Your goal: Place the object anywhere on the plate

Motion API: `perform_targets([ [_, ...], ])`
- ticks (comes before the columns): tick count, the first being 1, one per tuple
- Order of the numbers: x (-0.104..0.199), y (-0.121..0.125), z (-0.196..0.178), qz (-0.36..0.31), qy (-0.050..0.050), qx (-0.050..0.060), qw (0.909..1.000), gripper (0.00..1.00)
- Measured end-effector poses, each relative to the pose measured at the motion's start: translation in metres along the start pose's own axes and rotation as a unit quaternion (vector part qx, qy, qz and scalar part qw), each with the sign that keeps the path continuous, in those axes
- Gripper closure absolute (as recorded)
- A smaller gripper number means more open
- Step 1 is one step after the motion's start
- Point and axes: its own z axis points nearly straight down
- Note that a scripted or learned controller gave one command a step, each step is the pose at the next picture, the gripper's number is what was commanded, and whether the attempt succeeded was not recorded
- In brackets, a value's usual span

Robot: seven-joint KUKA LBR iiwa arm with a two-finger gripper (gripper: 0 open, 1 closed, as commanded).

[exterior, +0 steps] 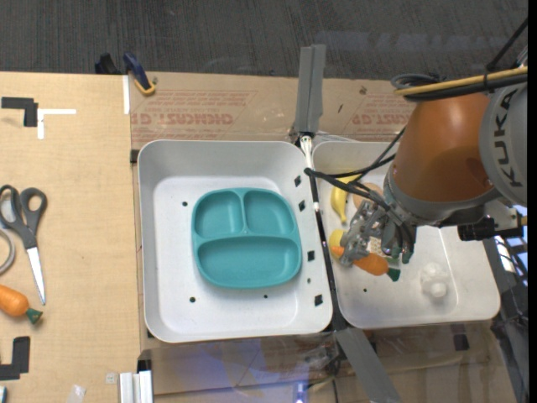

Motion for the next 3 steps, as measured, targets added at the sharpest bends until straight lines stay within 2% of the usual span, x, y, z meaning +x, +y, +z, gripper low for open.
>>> perform_targets([
  [1,-0.034,0.042,0.000,0.031,0.000,0.000,0.9995,1.00],
  [2,0.011,0.119,-0.044,-0.013,0.000,0.000,0.9999,1.00],
  [3,0.011,0.119,-0.044,-0.012,0.000,0.000,0.9999,0.00],
])
